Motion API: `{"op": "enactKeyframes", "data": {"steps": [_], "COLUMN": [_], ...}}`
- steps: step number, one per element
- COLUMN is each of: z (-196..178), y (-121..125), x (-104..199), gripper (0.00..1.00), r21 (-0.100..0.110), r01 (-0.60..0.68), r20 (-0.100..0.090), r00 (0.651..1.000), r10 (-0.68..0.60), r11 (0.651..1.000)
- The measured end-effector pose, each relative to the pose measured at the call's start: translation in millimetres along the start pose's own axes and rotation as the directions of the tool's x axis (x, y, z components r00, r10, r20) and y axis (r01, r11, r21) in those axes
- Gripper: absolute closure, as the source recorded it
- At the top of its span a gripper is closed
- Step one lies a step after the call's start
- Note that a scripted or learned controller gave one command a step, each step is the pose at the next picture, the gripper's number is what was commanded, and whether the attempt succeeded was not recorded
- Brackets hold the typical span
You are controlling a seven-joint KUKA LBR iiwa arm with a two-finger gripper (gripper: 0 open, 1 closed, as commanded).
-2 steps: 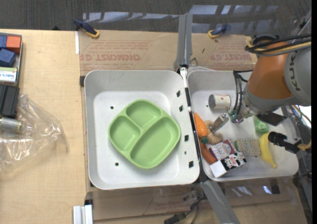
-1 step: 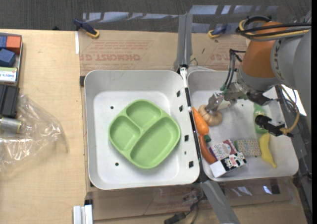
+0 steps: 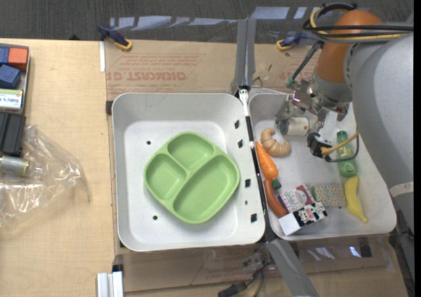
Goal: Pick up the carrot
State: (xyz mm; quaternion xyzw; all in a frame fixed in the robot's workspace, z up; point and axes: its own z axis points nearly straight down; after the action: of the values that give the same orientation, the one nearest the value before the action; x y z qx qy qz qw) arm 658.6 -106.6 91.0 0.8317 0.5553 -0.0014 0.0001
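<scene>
1. The carrot (image 3: 266, 161) lies in the right bin (image 3: 378, 177), pressed along that bin's left wall, its length running along the wall.
2. A croissant (image 3: 275, 143) sits just to the right of the carrot's upper end, touching or almost touching it.
3. Below the carrot, against the same wall, lies a reddish-brown stick-shaped thing (image 3: 275, 200), its top end meeting the carrot's lower tip.
4. A small patterned box (image 3: 302, 206) rests to the lower right of the carrot, beside that reddish thing.
5. A banana (image 3: 355, 198) lies well to the right of the carrot, with a green bottle (image 3: 345, 158) just above it.
6. The gripper (image 3: 301, 121) hangs up and to the right of the carrot, beyond the croissant; its dark fingers look spread apart with nothing clamped, a pale roll-like thing (image 3: 300, 126) lying under them.
7. To the left of the carrot, across the wall, the left bin (image 3: 131, 158) holds a green divided plate (image 3: 191, 177).
</scene>
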Motion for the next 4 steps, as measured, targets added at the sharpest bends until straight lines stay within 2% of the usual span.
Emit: {"op": "enactKeyframes", "data": {"steps": [1,2,3,4], "z": [2,-1,1,4], "y": [-1,-42,-110,-23], "x": [1,-45,-68,-5], "gripper": [0.00,0.00,0.00,0.00], "r21": [0.004,-0.001,0.001,0.013], "r01": [0.180,0.312,0.482,0.434], "r20": [0.001,-0.002,-0.003,-0.003], "r00": [0.984,0.950,0.876,0.901], "r10": [-0.180,-0.312,-0.482,-0.434], "r11": [0.984,0.950,0.876,0.901]}}
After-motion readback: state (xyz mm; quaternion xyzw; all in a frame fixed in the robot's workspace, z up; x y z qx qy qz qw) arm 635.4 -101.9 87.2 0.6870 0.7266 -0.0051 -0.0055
